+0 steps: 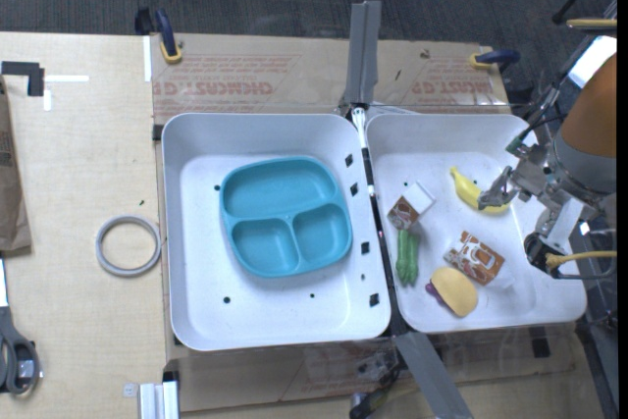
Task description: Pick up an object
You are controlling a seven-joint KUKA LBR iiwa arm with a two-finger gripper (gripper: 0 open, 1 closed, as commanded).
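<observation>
The camera view showed the jaws low over the right bin, at its right side, carried on the grey arm with its orange band. One dark finger was seen reaching down-left to the right end of a yellow banana, touching or just beside it; whether the jaws were wide or narrow could not be told, and nothing was seen between them. The banana lay in the upper middle of the right bin. Left of it, near the dividing wall, a small brown and white packet was seen, with a green vegetable just below it. A red and white packet lay in the middle of the bin, and a round yellow object was placed just beside it at the lower left. In the left bin a blue divided plate was laid, with three compartments. On the desk to the left, a grey ring was seen, well apart from both bins, and a pair of scissors near the lower left corner.
</observation>
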